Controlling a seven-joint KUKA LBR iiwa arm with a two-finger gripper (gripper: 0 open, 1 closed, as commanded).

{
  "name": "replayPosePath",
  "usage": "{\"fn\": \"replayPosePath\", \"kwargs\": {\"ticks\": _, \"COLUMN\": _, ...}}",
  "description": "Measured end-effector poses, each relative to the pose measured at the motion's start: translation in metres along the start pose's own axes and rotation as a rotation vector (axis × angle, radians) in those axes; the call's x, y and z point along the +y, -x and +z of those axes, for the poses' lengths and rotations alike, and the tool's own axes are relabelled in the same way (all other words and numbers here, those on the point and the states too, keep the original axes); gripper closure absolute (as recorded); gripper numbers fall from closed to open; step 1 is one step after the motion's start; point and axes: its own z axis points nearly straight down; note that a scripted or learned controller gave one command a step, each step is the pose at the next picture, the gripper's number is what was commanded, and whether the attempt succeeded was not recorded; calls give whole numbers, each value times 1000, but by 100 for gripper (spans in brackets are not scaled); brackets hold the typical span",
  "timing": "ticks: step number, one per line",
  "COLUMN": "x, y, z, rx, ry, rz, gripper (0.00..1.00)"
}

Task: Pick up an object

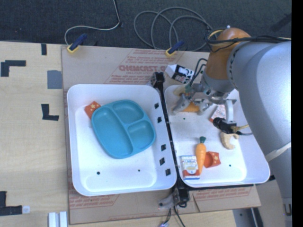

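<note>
My tool (191, 105) is down at the far end of the right bin (255, 174), close to the wall between the two bins. Its two fingers (177, 106) stand apart, so it is open. A small orange thing (191, 109) lies low between them, but I cannot tell if they touch it. Nearer the front of this bin lies a carrot (200, 156) with its green end pointing to the tool. A small box (190, 167) lies just beside the carrot, and a red piece (214, 159) pokes out on its other side. A pale yellow thing (227, 140) lies near the right wall, apart from the carrot. The left bin (118, 178) holds a big blue plate (124, 128) and a little red-orange piece (92, 109) by its corner. Both bins sit on the table (28, 141).
</note>
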Motion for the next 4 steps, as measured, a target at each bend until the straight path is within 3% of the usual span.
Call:
{"fn": "replayPosePath", "kwargs": {"ticks": 2, "x": 0, "y": -5, "z": 0, "rx": -6, "ry": 2, "rz": 3, "gripper": 0}}
{"fn": "replayPosePath", "kwargs": {"ticks": 3, "x": 0, "y": 1, "z": 0, "rx": 9, "ry": -2, "rz": -4, "gripper": 0}}
{"fn": "replayPosePath", "kwargs": {"ticks": 4, "x": 0, "y": -2, "z": 0, "rx": 0, "ry": 1, "rz": 1, "gripper": 0}}
